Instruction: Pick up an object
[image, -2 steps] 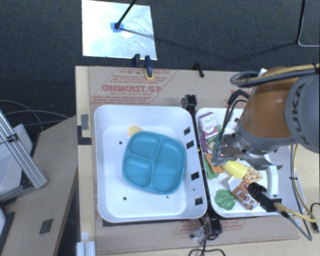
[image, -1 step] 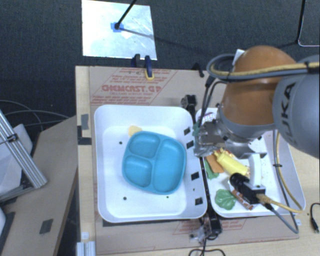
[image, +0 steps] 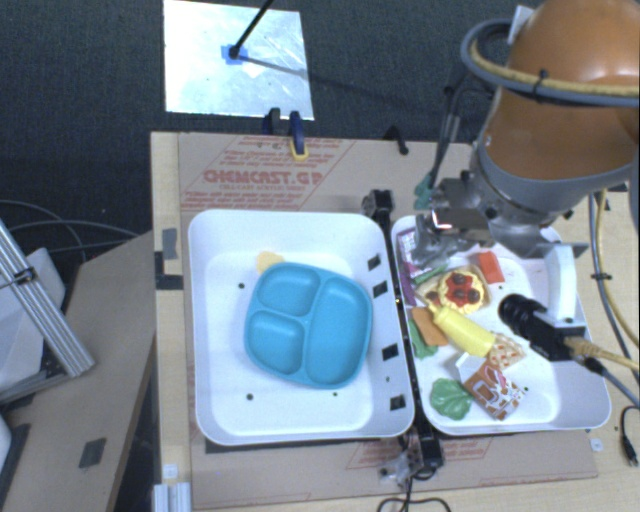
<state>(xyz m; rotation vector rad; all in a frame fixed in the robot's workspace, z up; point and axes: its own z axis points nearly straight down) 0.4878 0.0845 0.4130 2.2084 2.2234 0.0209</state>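
My gripper (image: 437, 228) hangs over the far left corner of the right bin (image: 590, 405), under the grey and orange arm. Just in front of it lies a small round toy pizza (image: 460, 289) with red topping. A yellow bottle-shaped toy (image: 463, 329) lies beside the pizza, with an orange wedge (image: 427, 326) to its left. A red block (image: 489, 265) sits behind the pizza. Nearer the front are a green leaf (image: 450, 398), a brown printed packet (image: 492, 387) and a waffle-like slice (image: 507, 352). A purple-edged card (image: 407, 252) lies under the gripper.
The left bin (image: 215, 400) holds a blue divided plate (image: 308, 324) with a small yellow piece (image: 268, 261) behind it. A black divider with clips (image: 392, 300) runs between the bins. A shiny sheet (image: 238, 62) lies beyond the bench.
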